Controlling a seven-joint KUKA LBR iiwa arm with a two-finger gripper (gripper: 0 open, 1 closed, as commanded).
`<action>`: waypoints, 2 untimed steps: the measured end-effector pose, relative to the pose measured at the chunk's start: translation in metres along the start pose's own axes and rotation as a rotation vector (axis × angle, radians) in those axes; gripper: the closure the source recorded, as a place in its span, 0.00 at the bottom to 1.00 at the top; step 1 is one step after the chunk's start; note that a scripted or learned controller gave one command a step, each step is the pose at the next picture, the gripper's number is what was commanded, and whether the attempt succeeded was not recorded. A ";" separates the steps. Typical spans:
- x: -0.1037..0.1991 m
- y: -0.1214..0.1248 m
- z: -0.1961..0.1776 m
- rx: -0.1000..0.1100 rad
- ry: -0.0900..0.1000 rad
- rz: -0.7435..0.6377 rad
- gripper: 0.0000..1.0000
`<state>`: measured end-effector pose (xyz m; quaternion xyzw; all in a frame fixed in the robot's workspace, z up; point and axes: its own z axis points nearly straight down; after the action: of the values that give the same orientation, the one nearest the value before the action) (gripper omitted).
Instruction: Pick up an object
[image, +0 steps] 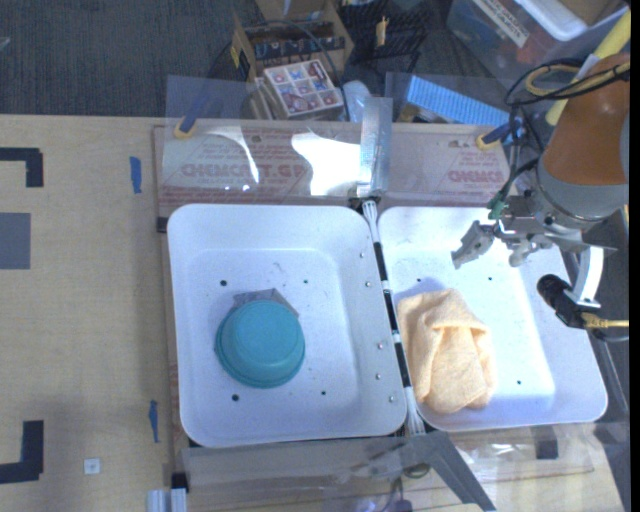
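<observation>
A crumpled yellow cloth (448, 350) lies in the right bin (565, 400), against its left wall. An upturned teal bowl (261, 343) sits in the left bin (200, 240), on a small grey scrap. My gripper (493, 247) hangs over the upper part of the right bin, above and to the right of the cloth. Its two fingers are spread apart with nothing between them.
A clear plastic barrier (300, 160) stands along the back of both bins. Boxes and clutter (300, 80) lie beyond it. A black cable (565, 300) hangs at the right bin's right side. The wooden bench top (80, 300) stretches to the left.
</observation>
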<state>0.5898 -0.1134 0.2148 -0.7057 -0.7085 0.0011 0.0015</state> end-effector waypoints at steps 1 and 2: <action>0.020 -0.027 0.122 -0.005 -0.001 0.053 0.00; -0.062 -0.029 0.107 -0.005 -0.002 -0.013 0.00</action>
<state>0.5610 -0.1755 0.1076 -0.7011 -0.7130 0.0000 -0.0010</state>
